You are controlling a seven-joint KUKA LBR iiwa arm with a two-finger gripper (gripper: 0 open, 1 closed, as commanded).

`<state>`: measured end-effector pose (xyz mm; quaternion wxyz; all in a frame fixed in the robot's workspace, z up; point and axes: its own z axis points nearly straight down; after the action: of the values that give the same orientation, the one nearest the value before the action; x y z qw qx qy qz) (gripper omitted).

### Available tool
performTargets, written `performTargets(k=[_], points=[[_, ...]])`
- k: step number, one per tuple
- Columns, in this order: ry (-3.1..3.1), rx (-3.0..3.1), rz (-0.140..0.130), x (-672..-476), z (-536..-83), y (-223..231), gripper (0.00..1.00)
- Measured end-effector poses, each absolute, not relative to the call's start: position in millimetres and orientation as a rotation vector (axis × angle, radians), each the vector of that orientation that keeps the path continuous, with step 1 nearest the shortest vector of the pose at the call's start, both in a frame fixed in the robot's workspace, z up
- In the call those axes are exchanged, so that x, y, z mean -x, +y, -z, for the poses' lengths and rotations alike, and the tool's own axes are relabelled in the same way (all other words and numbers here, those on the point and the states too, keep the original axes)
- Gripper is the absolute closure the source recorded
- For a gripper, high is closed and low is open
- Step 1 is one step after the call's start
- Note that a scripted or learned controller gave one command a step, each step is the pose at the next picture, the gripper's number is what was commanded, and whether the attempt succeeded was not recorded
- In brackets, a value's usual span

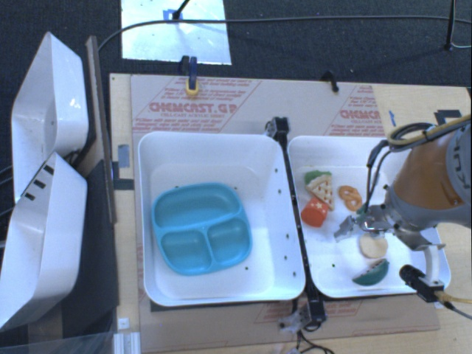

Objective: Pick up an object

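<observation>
A: Jaws (355,226) sit low in the right bin (324,286), right of centre in the frame; whether they are parted or closed I cannot tell from this slant. Nothing visibly between them.

B: Nearest candidates? Pale round piece (373,247) just below the tip, green wedge (371,273) further down, near the bin's lower edge.

A: Also the pretzel (349,195) just above, red block (315,213) and sandwich slice (320,186) to the left. Blue tray (200,227) in the left bin (158,198) is well apart.

B: My judgement: centre over the pale piece, descend straight, avoid nudging the green wedge.
</observation>
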<state>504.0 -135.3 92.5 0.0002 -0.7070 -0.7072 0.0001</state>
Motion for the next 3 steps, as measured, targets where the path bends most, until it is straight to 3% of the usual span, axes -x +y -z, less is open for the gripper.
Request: performTargets(k=[1, 3], points=[[-2.224, 2.224, 0.003, -505.2, -105.1, -135.8, 1.0], [-2.226, 2.223, 0.005, -508.4, -220.1, -136.5, 1.0]])
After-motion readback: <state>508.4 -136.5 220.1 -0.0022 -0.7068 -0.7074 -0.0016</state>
